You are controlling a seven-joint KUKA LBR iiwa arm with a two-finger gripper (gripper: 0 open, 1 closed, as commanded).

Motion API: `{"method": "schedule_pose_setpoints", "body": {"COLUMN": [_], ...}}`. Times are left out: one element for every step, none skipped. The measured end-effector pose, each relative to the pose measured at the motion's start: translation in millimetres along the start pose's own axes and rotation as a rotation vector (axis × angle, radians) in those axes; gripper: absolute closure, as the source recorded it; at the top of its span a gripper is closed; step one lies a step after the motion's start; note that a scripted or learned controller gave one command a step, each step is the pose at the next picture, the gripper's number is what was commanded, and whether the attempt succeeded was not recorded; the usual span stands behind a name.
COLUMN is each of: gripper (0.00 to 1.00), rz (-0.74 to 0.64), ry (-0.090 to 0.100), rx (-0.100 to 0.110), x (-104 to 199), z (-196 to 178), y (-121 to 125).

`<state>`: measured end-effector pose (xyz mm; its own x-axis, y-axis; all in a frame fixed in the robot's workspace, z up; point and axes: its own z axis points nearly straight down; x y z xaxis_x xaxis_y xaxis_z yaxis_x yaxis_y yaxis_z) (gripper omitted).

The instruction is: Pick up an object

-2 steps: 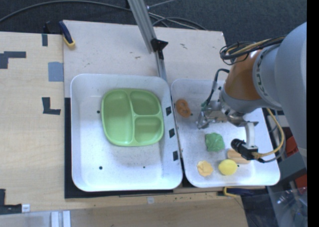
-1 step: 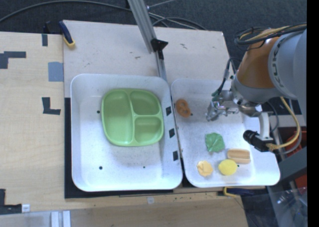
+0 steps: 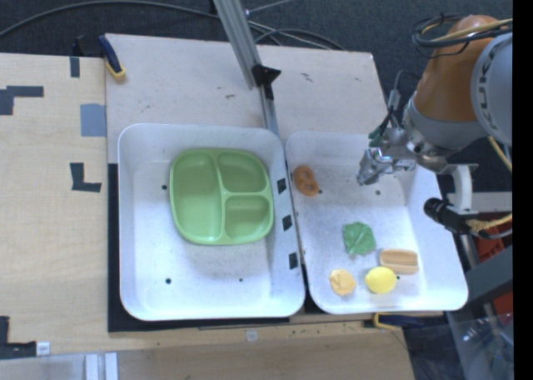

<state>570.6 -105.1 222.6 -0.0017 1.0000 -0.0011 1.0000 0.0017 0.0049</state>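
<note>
Grey arm (image 3: 491, 78), orange band (yellow cables), metallic gripper (image 3: 372, 170).

The grey arm (image 3: 491, 95) reaches in from the right, its orange band (image 3: 454, 78) showing above the wrist. The wrist bends downward and to the left, ending in the metal hand (image 3: 371, 172), which points down at a slant. Thin cables loop over the arm's upper part.
</note>
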Motion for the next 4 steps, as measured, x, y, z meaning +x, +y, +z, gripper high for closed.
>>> {"method": "schedule_pose_setpoints", "body": {"gripper": [1.0,1.0,1.0,1.0], "rz": [0.0,-0.004,-0.006,-0.006], "ry": [0.0,0.002,0.002,0.002], "rx": [0.0,0.006,0.008,0.007], "x": [0,47,107,162], "z": [-51,-49,-28,-28], "y": [1,7,10,16]}}
